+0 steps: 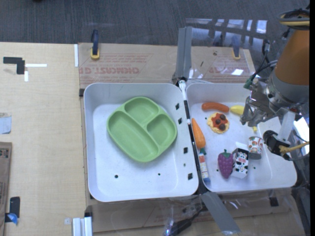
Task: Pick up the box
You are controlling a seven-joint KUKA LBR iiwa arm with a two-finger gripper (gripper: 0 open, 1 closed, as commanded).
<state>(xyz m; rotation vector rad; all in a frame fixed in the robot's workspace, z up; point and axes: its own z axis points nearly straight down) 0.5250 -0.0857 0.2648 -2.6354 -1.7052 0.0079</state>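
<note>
The box [240,163] stands upright near the right bin's [280,181] near edge, just beside the grapes [225,163], untouched, while the end effector [253,114] hovers farther back, its state indiscernible, presumably positioning for descent.

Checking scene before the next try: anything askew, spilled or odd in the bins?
Nothing spilled or damaged. The green plate lies skewed in the left bin. In the right bin, the box stands tilted among the toy grapes, carrot and marker. The claw hovers above.
</note>
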